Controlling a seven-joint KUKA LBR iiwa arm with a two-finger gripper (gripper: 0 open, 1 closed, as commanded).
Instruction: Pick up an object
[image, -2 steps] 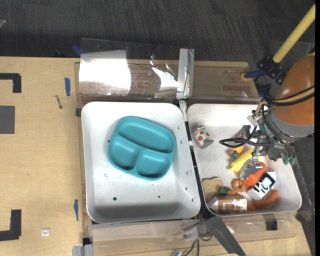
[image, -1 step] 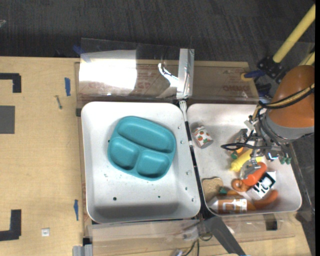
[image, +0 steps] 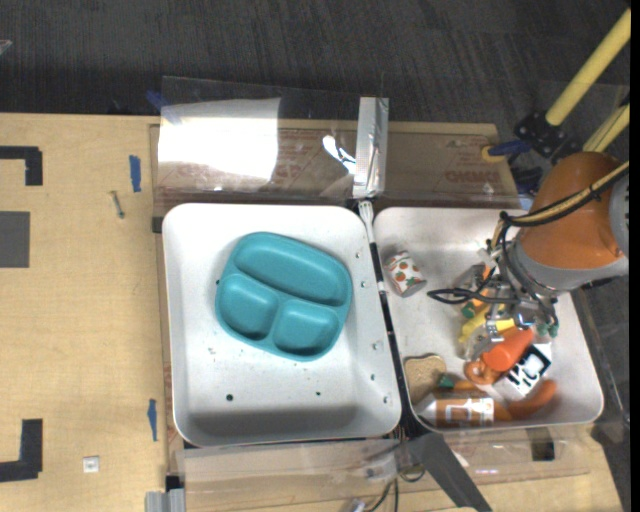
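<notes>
1. tabletop (image: 70, 330) of pale wood, marked with black corner brackets and bits of blue tape, carries two shallow white bins side by side; dark carpet lies beyond the far edge.
2. left bin (image: 190, 390) holds a teal divided tray (image: 284, 294).
3. right bin (image: 585, 390) holds the clutter: a small white cup with a strawberry print (image: 403, 273) near the far left, a tan cracker-shaped piece (image: 424, 371) and an orange bottle (image: 462, 410) along the near wall.
4. tool (image: 503, 318) sits low among the items at the bin's right, under the orange-banded wrist; how far it is open cannot be told.
5. orange carrot (image: 503, 354) lies just nearer than the tool, seemingly touching it, its long axis running near-left to far-right.
</notes>
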